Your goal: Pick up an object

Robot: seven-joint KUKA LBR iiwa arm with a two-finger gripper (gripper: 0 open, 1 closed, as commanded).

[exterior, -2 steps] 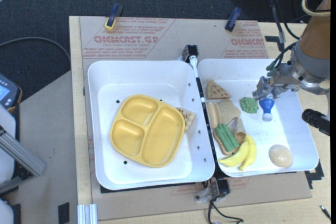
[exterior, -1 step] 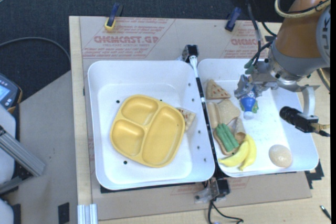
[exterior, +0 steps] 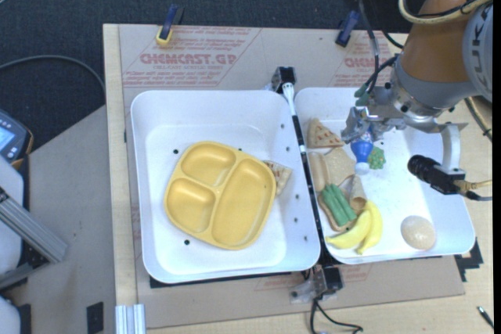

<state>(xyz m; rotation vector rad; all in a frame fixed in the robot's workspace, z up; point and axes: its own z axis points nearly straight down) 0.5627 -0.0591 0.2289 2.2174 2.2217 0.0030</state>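
My gripper (exterior: 362, 129) hangs over the upper left part of the right bin (exterior: 438, 207). Directly under it is a small blue and white item (exterior: 362, 150), with a small green piece (exterior: 378, 159) at its right side. Whether the gripper touches the blue item cannot be told. Left of it lie a triangular toast slice (exterior: 322, 135) and a tan bread piece (exterior: 337, 167). Lower in the bin are a green ridged item (exterior: 338, 203), a yellow banana (exterior: 362, 231) and a beige round lump (exterior: 417, 231).
The left bin (exterior: 149, 121) holds a yellow divided plate (exterior: 219, 194), with a tan wedge (exterior: 279, 172) at the plate's right edge. A black-edged divider (exterior: 301, 160) separates the two bins. The arm's orange band (exterior: 446, 19) rises at the upper right.
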